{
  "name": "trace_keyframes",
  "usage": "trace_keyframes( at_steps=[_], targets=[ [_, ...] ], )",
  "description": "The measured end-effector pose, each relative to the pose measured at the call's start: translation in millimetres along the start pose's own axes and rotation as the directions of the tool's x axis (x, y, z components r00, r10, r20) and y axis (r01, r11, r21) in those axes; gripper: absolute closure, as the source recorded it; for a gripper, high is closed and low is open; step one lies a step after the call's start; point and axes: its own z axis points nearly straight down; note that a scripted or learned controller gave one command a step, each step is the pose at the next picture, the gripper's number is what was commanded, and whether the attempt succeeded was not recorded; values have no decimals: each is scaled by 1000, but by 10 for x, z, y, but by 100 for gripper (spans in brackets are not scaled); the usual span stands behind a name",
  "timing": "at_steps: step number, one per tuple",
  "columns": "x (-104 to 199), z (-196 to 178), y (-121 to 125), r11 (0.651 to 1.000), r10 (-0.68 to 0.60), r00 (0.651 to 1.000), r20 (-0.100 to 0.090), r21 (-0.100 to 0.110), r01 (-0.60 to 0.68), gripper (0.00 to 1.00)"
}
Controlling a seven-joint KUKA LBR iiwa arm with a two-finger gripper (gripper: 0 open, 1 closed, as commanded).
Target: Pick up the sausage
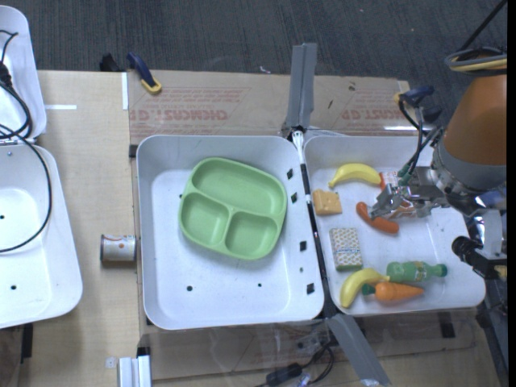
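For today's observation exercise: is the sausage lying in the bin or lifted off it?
Lying in the bin. The sausage rests flat on the right bin's white floor, with the gripper directly over its upper end.

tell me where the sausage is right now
The sausage lies in the right bin, toward its upper middle, just below the banana and right of the cracker, with the gripper right over its upper end.

A pale green plate sits in a white bin. Yellow bananas, an orange-red sausage, an orange carrot, a green bottle.
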Motion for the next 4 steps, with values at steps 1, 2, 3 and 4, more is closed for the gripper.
trace_keyframes(
  at_steps=[1,2,3,4],
  targets=[
    [-2,810,288,999,-50,999,0,0,50,0],
    [-212,1208,367,999,-44,999,1,-3,44,0],
    [-222,1124,361,999,-40,999,0,-1,40,100],
    [511,-395,191,995,-96,995,1,-2,96,100]
  ],
)
